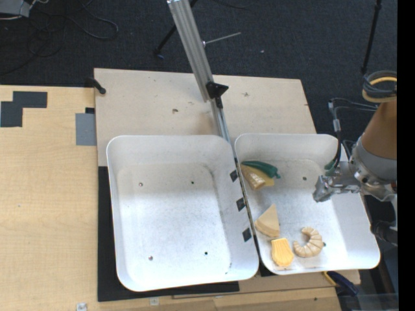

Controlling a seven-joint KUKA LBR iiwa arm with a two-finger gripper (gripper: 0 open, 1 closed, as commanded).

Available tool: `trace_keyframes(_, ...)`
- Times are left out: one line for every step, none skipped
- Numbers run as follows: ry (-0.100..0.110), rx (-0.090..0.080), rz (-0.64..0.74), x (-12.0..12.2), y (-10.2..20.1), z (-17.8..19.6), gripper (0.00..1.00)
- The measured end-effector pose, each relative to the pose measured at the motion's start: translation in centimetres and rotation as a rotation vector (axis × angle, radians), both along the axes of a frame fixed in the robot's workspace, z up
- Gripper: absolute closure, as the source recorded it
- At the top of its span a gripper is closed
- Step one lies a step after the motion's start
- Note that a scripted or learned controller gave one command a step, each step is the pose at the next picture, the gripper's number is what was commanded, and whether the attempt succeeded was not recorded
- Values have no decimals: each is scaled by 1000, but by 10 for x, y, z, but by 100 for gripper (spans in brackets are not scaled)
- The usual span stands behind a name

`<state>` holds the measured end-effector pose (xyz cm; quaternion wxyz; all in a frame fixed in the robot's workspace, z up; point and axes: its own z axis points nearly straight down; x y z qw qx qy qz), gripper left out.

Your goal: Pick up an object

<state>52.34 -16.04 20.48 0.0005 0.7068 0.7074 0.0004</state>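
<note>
The right bin (298,144) holds several small objects. A green and tan piece (259,173) lies near its left wall. A tan wedge (268,222) sits lower down, with a yellow block (282,252) below it and a curled beige shrimp-like piece (308,242) to its right. My gripper (323,193) hangs over the right side of this bin, above bare floor and apart from all of them. Nothing shows between its fingers.
The left bin (130,151) lies beside the right one, with black clips (240,204) along the shared wall. A slanted metal rail (194,50) rises behind the bins. Cables (379,86) hang at the right near the arm.
</note>
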Motion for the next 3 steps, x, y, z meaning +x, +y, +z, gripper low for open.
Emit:
trace_keyframes(4, 3, 4, 8, 48, -1, 100)
trace_keyframes(6, 4, 3, 9, 98, -6, 100)
trace_keyframes(3, 3, 5, 6, 154, 11, 100)
